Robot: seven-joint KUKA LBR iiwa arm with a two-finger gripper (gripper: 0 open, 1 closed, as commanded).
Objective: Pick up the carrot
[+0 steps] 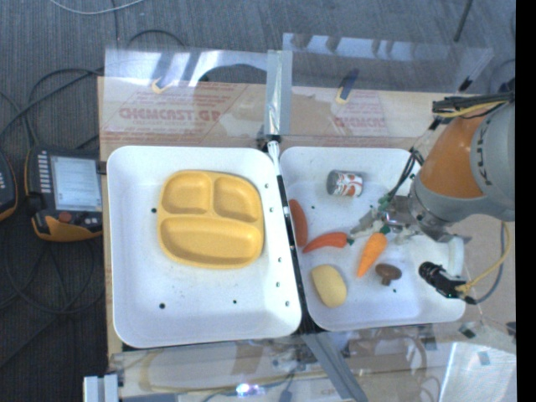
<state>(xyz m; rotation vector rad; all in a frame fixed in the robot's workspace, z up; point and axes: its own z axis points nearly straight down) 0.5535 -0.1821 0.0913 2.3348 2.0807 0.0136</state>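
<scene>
Seen from above: two shallow white bins side by side on a counter (117, 107), arm reaching in from the right. In the right bin (402, 308), an orange carrot (371, 254), tapered and smooth, lying at a slant near the middle, thick end far-right, tip pointing near-left. Poised at that thick end, the end effector (387, 222), touching or just above it; how far open, and whether anything is gripped, cannot be told from this angle. Likely lined up for a grab at the broadest part, where the hold would be surest. Close company in the same bin: a red chili pepper (326, 241) just left of the carrot, a yellowish potato (330, 285) nearer, a small brown mushroom (387, 271) just to its right, a metal can (345, 183) on its side farther back. In the left bin (134, 308), a yellow plastic divided tray (211, 218), glossy, rounded, well apart.
</scene>
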